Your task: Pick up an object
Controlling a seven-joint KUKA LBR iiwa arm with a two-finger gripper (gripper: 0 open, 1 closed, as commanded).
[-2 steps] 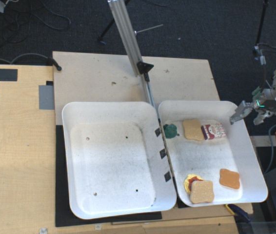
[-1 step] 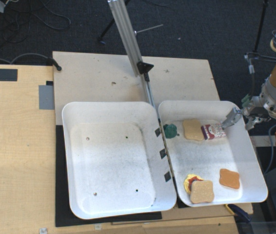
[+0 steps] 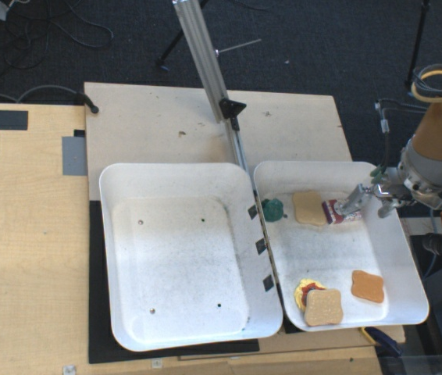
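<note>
My gripper [image 3: 352,201] reaches in from the right over the upper part of the right bin [image 3: 408,283]. Just under and left of its tip lies a small purple and white packet [image 3: 336,212], touching a tan flat slice [image 3: 309,208]. Whether the packet is held cannot be made out. A small green lump [image 3: 272,208] sits by the bin's left wall. An orange slab [image 3: 368,286] and a toast-coloured sandwich piece [image 3: 322,305] on a yellow and red bit lie near the bin's front.
The left bin [image 3: 127,209] stands beside the right one, with black clips [image 3: 261,245] along the shared wall. A grey aluminium rail [image 3: 209,69] slants down from the back to the bins' junction. Light wooden board [image 3: 26,233] lies left.
</note>
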